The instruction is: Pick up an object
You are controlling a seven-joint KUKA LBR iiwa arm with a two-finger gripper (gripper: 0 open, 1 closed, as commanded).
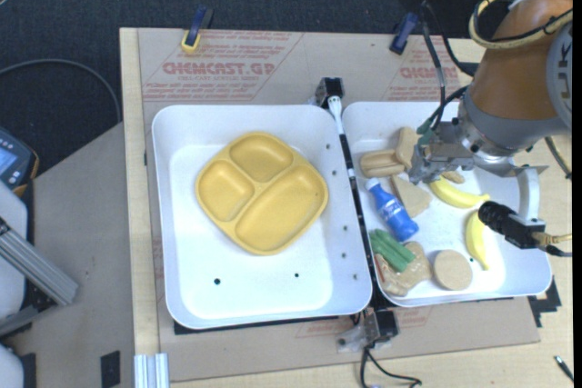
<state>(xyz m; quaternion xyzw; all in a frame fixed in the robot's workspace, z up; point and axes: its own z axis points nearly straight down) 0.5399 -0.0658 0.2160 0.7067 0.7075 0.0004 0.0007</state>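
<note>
Over the right bin [536,273] I see the gripper [435,161] low among the toy food, with the grey arm [518,77] and its orange band rising behind it toward the right. Whether the fingers are spread or closed I cannot tell; they are dark and blurred against the clutter. Just left of them lie two tan bread-like pieces [386,159], touching or nearly touching the gripper's tip. A yellow banana [457,194] lies just below and right of the gripper, and a second banana [478,241] sits nearer the front. The blue bottle [392,209] lies tilted below the gripper, close to the bin's left wall. Near the front edge I see a green piece [391,247] on a tan slab, and a round cracker [451,269] beside it. The left bin [182,286] holds a yellow divided plate [262,192], well apart from the gripper, and both bins rest on the desk [136,195].
</note>
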